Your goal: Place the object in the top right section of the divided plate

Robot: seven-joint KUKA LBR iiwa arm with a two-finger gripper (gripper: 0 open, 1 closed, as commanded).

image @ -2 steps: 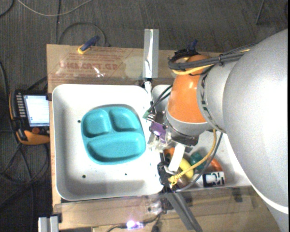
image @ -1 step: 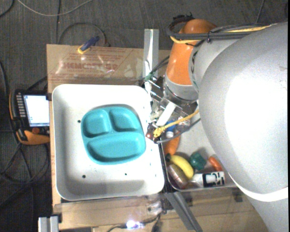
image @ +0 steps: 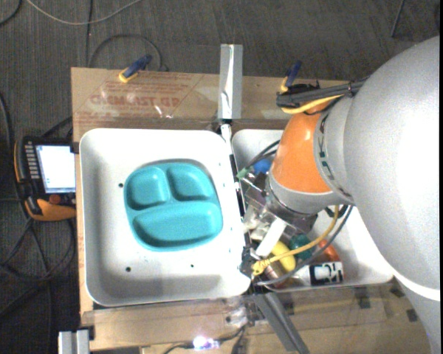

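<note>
The teal divided plate [image: 174, 203] lies in the left bin [image: 103, 271], with two small sections at its far side and one large section at its near side; all three hold nothing. My gripper [image: 257, 248] is low in the right bin [image: 369, 268], by the wall between the two bins, and the grey arm with its orange band hides most of it. A yellow object [image: 282, 254] and a green object [image: 304, 240] lie right beside the gripper. I cannot make out anything between its fingers.
A blue object [image: 262, 166] and a small green piece [image: 244, 174] peek out at the right bin's far left corner. The arm covers most of that bin. An upright metal post [image: 230, 80] stands behind the bins' shared wall.
</note>
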